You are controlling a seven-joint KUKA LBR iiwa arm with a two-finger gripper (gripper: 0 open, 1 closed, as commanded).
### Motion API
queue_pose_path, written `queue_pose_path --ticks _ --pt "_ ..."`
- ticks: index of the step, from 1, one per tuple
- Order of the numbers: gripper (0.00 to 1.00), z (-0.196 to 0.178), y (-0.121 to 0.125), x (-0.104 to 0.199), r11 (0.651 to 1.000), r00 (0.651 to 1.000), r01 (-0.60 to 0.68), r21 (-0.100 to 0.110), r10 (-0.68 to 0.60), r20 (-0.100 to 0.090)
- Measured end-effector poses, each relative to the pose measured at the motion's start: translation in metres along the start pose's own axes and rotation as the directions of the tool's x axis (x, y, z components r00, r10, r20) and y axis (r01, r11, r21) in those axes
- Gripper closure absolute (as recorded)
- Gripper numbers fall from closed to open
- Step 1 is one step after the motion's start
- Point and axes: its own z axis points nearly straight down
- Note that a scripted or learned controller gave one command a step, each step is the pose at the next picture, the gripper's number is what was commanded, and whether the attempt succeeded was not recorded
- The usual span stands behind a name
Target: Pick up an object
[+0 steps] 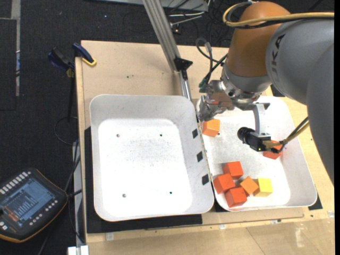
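My gripper [208, 113] hangs over the upper left corner of the right bin [299, 187], close to the wall it shares with the left bin [101, 158]. An orange block [211, 127] sits right under the gripper tip, touching or nearly touching it; whether it is gripped is unclear. Near the bin's front lie three red-orange blocks [232, 169], [223, 182], [236, 196], an orange block [248, 185] and a yellow block [264, 185]. A red block [272, 152] lies toward the right, partly behind a black fitting [249, 136] on the arm.
A slanted aluminium post [164, 31] rises behind the bins. A blue and yellow clamp [74, 56] sits on the bench's far left corner. A teach pendant [24, 202] lies off the bench at the lower left.
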Motion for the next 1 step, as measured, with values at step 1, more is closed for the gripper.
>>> queue_pose_path --ticks 1 --pt "1.0 0.0048 0.0245 0.0399 1.0 1.0 -0.002 -0.002 0.002 0.001"
